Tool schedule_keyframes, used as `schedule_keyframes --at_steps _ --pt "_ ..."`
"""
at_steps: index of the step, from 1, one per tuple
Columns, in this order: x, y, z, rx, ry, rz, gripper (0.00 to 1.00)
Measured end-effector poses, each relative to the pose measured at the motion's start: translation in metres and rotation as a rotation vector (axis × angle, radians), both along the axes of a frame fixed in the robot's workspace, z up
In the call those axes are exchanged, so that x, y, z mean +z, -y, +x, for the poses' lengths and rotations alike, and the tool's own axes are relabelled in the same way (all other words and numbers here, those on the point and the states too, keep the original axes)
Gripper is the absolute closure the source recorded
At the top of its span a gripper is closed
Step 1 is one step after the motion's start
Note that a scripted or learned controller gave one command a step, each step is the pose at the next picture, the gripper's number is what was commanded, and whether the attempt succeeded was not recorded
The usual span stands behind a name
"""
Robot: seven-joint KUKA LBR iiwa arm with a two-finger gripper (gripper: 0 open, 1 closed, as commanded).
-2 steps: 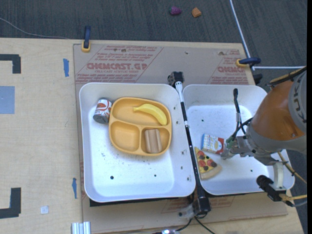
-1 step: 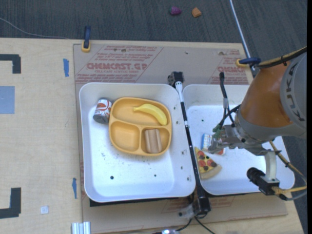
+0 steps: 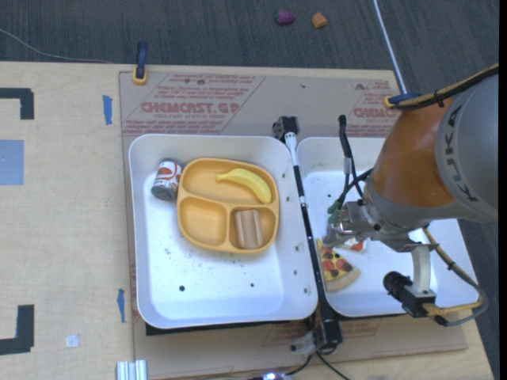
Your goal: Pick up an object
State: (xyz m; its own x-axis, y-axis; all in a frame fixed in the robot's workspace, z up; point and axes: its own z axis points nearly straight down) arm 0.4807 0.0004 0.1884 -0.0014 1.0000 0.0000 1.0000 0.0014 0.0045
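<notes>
Pizza slice (image 3: 337, 267), toy, at right bin's (image 3: 451, 303) seven o'clock under claw (image 3: 346, 229): likely light, stiff, flat; pinch across edges; claw's opening cannot be told.
</notes>
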Motion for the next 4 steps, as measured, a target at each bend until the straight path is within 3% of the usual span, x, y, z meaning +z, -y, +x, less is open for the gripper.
schedule_keyframes --at_steps 1,2,3,4 --pt "-0.004 0.092 -0.001 -0.002 -0.001 -0.003 1.0" --pt "-0.004 0.091 -0.001 -0.001 -0.001 -0.002 0.0" --pt "-0.092 0.098 0.0 -0.002 0.001 -0.001 0.0" --pt "-0.099 0.094 0.001 -0.004 0.003 -0.001 0.0"
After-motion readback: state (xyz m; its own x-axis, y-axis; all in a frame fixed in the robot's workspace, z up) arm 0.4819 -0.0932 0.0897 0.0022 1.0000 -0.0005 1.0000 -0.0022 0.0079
